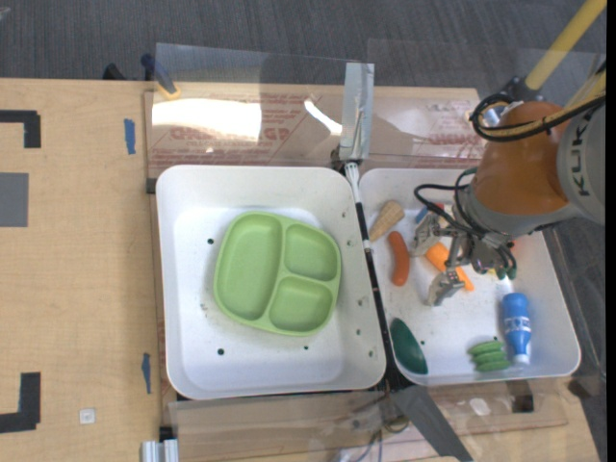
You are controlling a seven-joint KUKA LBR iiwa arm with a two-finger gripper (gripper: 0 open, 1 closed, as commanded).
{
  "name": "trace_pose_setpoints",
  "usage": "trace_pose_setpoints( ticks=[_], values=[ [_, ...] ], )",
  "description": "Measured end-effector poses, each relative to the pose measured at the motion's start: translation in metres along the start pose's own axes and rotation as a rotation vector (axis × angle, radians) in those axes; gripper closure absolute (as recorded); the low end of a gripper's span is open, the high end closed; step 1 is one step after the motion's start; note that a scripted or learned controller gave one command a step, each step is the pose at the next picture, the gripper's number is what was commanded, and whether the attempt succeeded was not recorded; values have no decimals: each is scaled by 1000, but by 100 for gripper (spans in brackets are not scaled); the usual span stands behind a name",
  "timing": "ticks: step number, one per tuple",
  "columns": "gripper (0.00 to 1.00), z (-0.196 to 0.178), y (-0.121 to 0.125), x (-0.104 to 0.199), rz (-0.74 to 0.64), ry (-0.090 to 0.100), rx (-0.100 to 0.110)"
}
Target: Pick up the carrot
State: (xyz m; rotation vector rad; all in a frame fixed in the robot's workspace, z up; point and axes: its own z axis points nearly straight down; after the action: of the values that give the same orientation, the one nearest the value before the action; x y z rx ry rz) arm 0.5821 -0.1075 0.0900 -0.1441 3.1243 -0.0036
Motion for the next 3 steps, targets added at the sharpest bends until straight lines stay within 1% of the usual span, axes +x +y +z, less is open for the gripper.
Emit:
trace_pose_setpoints(
  ticks=[1,2,3],
  values=[
    [100,-13,1,-4,-2,-12,2],
    [100,-1,-69,40,-509,4,0],
    [100,-145,12,30,-552,-5,1]
  ],
)
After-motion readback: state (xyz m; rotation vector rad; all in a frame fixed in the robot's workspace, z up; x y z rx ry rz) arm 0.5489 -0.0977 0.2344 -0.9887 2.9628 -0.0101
